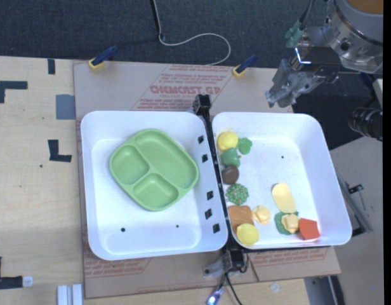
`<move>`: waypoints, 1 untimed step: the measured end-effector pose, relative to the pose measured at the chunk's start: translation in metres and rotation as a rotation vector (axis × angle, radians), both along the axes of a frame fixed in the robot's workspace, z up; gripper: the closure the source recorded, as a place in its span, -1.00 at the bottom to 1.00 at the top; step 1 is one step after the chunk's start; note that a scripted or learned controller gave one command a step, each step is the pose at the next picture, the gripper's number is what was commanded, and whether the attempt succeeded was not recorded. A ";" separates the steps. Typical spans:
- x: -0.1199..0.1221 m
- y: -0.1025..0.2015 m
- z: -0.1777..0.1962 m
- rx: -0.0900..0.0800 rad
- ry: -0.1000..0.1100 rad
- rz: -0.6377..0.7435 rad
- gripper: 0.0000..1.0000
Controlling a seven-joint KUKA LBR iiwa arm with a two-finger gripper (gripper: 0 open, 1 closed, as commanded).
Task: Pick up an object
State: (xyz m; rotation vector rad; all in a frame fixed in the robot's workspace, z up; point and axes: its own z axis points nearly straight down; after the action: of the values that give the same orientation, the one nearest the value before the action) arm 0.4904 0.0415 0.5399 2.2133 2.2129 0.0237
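Camera view, hand blurred above right bin, fingers indistinct

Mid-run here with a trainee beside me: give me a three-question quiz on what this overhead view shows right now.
1. True or false: the green tray lies in the right bin.
2. Which item sits nearest the right bin's front right corner?
A. the red block
B. the brown ball
C. the yellow ball
3. Fill in: the gripper hangs above the bench, past the right bin's ____ edge.

Key
1. False: it lies in the left bin.
2. A.
3. Far. It is over the cardboard, not over the toys.
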 end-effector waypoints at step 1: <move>0.032 -0.022 -0.074 -0.005 0.026 -0.003 1.00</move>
State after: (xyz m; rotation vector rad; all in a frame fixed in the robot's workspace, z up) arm 0.5226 0.0193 0.4660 2.2269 2.2204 -0.0108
